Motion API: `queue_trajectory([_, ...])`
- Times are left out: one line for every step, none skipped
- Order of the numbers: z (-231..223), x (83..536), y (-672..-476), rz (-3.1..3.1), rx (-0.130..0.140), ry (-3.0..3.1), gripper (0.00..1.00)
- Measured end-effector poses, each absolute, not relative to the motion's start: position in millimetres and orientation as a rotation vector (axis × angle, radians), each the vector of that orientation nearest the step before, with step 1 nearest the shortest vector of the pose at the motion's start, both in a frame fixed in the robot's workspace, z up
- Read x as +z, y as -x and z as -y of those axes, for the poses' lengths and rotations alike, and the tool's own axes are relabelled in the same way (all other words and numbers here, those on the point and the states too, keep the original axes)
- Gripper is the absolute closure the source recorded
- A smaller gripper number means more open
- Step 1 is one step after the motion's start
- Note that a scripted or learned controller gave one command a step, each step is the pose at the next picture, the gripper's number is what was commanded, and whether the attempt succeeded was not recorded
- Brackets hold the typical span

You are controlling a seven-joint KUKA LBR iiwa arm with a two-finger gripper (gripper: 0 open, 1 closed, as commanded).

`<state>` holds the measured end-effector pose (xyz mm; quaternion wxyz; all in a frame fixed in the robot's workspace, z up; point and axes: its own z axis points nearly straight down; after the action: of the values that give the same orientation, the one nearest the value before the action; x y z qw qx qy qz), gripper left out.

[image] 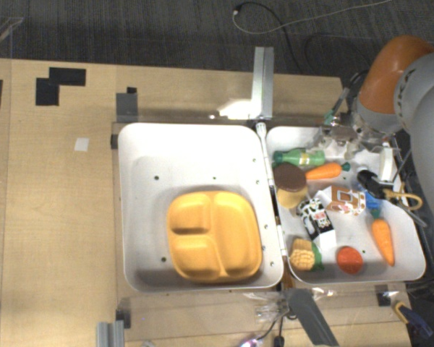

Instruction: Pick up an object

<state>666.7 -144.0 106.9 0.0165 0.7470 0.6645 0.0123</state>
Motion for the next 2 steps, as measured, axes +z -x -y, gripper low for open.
queue_trajectory([138,107,-636.4,-2.133,0.038,-2.25,0.0])
queue_trajectory([171,88,-615.1,-2.186,0.008,-2.245,0.0])
